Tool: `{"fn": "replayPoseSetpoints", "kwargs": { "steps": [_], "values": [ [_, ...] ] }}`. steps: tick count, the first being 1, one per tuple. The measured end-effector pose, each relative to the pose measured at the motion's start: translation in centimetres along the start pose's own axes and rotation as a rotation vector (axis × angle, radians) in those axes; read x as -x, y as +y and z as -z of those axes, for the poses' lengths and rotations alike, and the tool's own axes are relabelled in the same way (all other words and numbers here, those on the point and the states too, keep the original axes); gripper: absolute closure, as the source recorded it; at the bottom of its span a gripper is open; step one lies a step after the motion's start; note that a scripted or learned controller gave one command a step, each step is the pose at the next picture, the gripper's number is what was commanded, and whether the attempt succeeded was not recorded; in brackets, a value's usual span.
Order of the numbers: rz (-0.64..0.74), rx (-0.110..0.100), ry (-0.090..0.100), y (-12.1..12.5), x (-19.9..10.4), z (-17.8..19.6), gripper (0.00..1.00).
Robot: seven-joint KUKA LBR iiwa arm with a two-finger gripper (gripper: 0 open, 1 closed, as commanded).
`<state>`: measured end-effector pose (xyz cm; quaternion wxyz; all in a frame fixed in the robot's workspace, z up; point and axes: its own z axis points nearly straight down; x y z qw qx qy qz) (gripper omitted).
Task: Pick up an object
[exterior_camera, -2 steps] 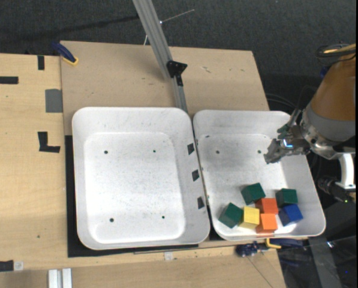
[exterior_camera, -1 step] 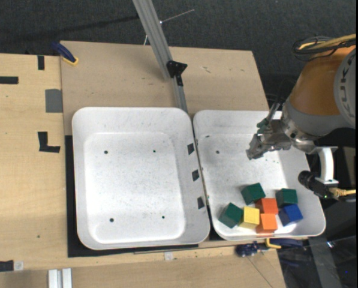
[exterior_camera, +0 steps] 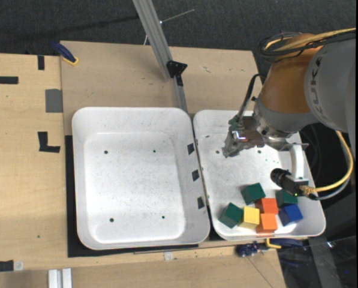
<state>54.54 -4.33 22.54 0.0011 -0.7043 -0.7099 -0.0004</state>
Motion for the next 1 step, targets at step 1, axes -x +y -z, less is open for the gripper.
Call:
{"fn": "replayPoseSetpoints", "kwargs": {
  "steps": [1],
  "values": [
    [0.001,0.000,0.000,-0.23,-6.28,0.77,1.00]
  ]
}}
